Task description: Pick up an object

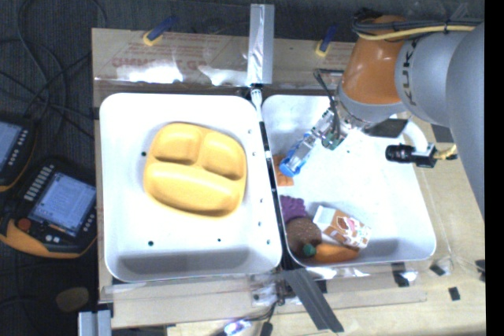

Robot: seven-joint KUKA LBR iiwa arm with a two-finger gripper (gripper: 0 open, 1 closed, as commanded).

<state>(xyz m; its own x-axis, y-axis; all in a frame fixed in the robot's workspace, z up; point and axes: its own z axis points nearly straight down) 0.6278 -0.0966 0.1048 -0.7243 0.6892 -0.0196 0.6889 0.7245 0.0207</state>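
My gripper hangs over the back left part of the right bin, under the orange wrist band. A blue and clear bottle-like item lies slanted, its upper end right at the gripper's tip and its lower end near the bin's left wall. Whether it is gripped is not visible. At the front left of the same bin sit a purple piece, a brown lump, an orange carrot and a white and orange packet.
The left bin holds a large yellow divided tray-shaped object. A metal divider stands between the bins at the back. The grey arm crosses the right bin's back right corner.
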